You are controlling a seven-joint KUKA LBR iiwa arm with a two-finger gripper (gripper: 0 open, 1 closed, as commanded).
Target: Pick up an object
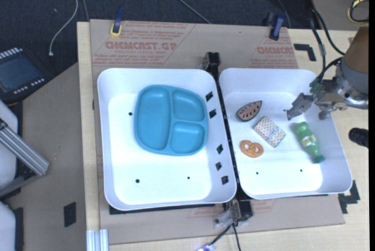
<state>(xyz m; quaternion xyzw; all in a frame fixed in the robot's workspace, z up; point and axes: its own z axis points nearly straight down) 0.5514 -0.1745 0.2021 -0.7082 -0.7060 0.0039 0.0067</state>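
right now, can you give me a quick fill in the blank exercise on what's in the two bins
1. The blue divided plate lies in the ____ bin as the camera sees it.
2. The plate has ____ compartments.
3. The pretzel lies in the right bin with the green bottle, the checkered packet and a ____-shaped cookie.
4. The hand hovers over the ____ bin.

Missing words: left; three; leaf; right

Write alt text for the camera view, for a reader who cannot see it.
A robot gripper hangs over the right white bin, above a green bottle, a patterned packet, a pretzel and a brown leaf-shaped piece. The left white bin holds a blue divided plate.
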